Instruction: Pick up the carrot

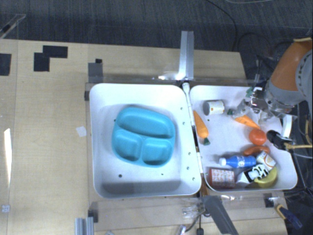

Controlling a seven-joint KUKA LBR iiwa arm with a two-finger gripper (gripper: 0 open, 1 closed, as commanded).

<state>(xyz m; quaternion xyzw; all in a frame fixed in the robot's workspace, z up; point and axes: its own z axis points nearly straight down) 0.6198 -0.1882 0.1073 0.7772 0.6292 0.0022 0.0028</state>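
The left bin (98,180) held a blue divided plate (144,135) lying flat near its middle. Just across the divider, in the right bin (230,138), the carrot (201,126) lay hard against the left wall, its orange body running roughly along that wall from the far end toward the near end, with a small dark green tip at the near end. It was slim, tapered and smooth, and sat apart from the other objects.

Farther right stood a small white cylinder (214,106), then an orange wedge-shaped piece (246,121) and a round orange-red fruit (257,137); a blue bottle (239,161) and a red packet (222,176) crowded the near edge.

The gripper (258,105) hung over the bin's far right corner, so the carrot lay well to its left and slightly nearer the camera. Whether its fingers were spread or closed could not be told; nothing was seen between them. The reach would probably need the fingers to straddle the carrot's width, with the wall limiting clearance.
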